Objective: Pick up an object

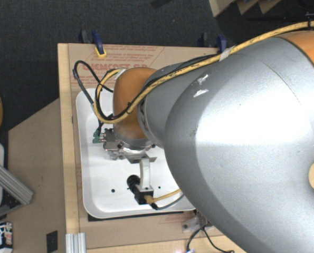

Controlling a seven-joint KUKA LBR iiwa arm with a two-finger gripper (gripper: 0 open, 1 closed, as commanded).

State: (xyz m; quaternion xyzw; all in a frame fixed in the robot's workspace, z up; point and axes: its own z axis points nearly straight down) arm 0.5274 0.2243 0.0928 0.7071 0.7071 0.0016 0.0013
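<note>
While hanging low over the white bin (pixel 101 194), with the orange band (pixel 127 96) of the grey arm (pixel 241 130) directly above the bin floor, read the gripper (pixel 124 147) as set at or close to grasp height. Classify the step in hand as descent and grasp; treat the lift as not yet done.

Grip state: cannot tell. Blocked from above by the wrist housing, so do not assume released, clenched, or loaded.

Location of the object to pick: cannot tell for certain. Presume, as a judgement only, a position in the bin beneath the wrist, covered by the arm. Note a small dark speck (pixel 113 190) on the bare floor toward the near edge, apart from the gripper. Too small to identify, possibly a hole rather than an item. Do not count it as a target.

For the next move, expect to need the following:
1. Confirm closure on something before raising.
2. Raise straight up, clear of the bin walls, without dragging sideways.
3. Check under the wrist once clear of the floor, and regard the pick as successful only with an item seen in the grip.
4. On a failed grasp, release and re-aim inside the same bin.
</note>
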